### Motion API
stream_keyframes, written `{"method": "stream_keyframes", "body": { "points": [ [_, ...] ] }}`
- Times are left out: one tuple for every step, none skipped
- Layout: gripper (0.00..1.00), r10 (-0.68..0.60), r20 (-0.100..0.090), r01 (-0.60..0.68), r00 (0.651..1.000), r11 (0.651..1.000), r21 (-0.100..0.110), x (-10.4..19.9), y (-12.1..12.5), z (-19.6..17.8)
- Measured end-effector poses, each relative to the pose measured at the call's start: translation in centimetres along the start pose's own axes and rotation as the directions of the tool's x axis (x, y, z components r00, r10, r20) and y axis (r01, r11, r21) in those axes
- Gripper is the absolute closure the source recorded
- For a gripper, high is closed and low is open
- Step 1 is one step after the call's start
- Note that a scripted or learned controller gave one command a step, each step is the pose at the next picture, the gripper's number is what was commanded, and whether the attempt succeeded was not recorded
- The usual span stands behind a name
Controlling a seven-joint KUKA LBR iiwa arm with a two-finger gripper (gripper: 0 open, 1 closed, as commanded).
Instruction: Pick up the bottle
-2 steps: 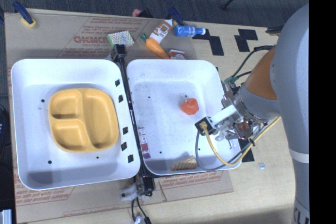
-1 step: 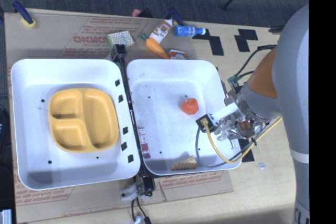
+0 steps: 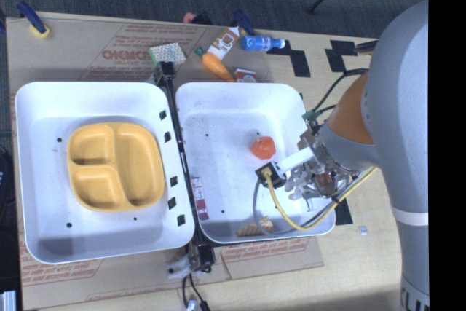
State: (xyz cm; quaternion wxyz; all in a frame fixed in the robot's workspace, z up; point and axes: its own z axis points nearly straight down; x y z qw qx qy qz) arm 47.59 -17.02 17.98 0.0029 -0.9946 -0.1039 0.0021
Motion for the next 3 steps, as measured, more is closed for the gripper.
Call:
{"method": "stream_keyframes", "body": {
  "points": [
    [1.00,0.001,-0.001,-0.001,1.000,1.000,-0.001,0.23,-1.01,-2.57],
    [1.00,0.001,-0.001,-0.001,1.000,1.000,-0.001,0.31,-1.36,-2.71],
    [1.00,-0.020,0.000,0.020,1.000,1.000,0.001,0.37,-1.68,-2.44]
  ]
}}
